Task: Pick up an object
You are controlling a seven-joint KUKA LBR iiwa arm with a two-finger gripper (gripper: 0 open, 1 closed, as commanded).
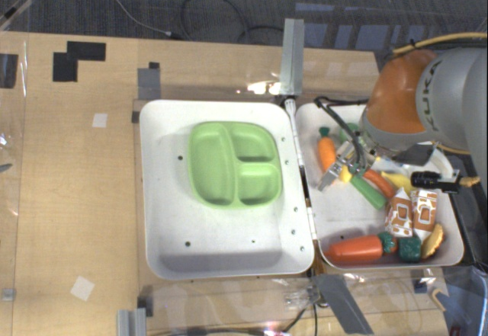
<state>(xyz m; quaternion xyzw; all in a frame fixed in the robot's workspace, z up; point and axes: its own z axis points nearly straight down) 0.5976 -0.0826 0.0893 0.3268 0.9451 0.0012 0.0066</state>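
My gripper (338, 165) hangs low over the left part of the right bin (335, 212), at the end of the grey arm with its orange band (396, 98). Just left of it lies a small orange carrot (326, 152) with a green top. A small yellow piece (346, 172) sits right at the gripper's tip, and a green cucumber (369, 192) lies just to its right. Whether anything is gripped is hidden by the wrist.
The right bin also holds a red-orange vegetable (355, 249) at the front, a green piece (409, 249), two small printed cartons (412, 212) and a banana (435, 240). A green divided tray (232, 163) lies in the left bin (168, 235). A metal divider (301, 174) separates the bins.
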